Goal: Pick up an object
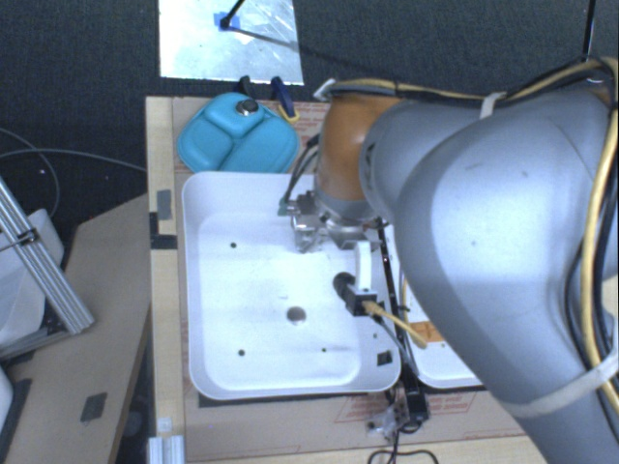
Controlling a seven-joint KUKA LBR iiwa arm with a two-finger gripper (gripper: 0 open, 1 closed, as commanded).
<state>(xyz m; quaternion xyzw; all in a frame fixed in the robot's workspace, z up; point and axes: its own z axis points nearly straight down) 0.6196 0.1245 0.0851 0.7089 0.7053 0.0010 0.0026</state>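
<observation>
My gripper (308, 232) hangs over the back right part of the left white bin (208, 288), just above its floor. The grey arm and its orange band (343, 143) cover the wrist from above. Nothing shows between the metal parts at the gripper's tip. A small grey round spot (296, 314) lies on the bin floor, in front of the gripper and apart from it; I cannot tell if it is an object or a hole. A tan-orange piece (427, 333) peeks out in the right bin (445, 375), under the arm.
A blue moulded plastic thing (237, 135) sits behind the left bin, on the bench. A shiny square sheet (227, 25) lies farther back. Metal rails (44, 278) stand at the left. The big arm hides most of the right bin.
</observation>
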